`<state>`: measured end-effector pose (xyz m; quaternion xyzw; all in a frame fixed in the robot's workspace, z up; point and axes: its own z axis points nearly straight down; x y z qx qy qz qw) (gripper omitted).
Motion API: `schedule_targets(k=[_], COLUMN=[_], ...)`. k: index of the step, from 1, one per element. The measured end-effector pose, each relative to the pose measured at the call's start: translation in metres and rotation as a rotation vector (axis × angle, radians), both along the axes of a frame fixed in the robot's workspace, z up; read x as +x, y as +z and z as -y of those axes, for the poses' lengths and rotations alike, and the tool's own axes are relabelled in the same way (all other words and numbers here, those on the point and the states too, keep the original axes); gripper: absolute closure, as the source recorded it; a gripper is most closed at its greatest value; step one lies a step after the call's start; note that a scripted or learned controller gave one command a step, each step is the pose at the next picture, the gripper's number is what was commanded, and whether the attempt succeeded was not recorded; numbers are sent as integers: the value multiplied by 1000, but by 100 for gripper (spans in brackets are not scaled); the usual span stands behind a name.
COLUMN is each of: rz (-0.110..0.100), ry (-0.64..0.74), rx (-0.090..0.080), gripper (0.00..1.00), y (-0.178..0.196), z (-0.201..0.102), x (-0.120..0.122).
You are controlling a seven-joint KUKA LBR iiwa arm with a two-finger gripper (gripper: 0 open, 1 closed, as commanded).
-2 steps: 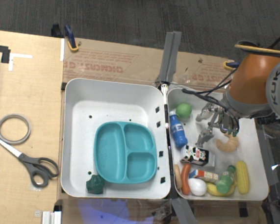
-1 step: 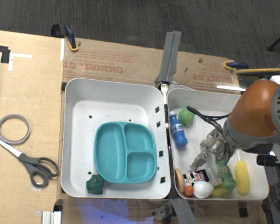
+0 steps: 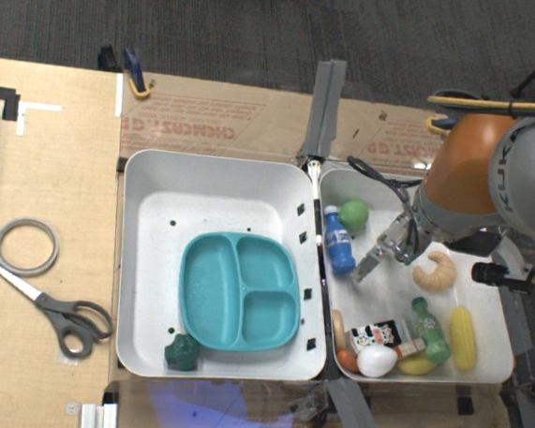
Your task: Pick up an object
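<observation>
My gripper (image 3: 383, 255) hangs low over the middle of the right bin (image 3: 487, 375), open, with bare bin floor between its fingers. A blue bottle (image 3: 340, 243) lies just to its left and a green ball (image 3: 353, 214) up-left of it. Close on its right lies a tan croissant (image 3: 435, 270), apart from the fingers. Along the near edge are a green bottle (image 3: 432, 333), a yellow corn cob (image 3: 463, 337), a yellow fruit (image 3: 415, 366), a white egg (image 3: 377, 361) and a black-and-white box (image 3: 375, 334).
The left bin (image 3: 142, 243) holds a teal divided plate (image 3: 239, 290) and a small dark green object (image 3: 182, 352) in its near corner. On the bench to the left lie scissors (image 3: 60, 312) and a tape roll (image 3: 26, 244). The arm's orange band (image 3: 465, 166) stands over the right bin's far side.
</observation>
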<state>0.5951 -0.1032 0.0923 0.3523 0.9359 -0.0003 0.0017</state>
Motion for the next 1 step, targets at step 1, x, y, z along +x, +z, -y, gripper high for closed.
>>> schedule_targets(k=[1], rz=[-2], ry=[-77], rx=[1], gripper=[0], y=[26], z=[63], x=[-41])
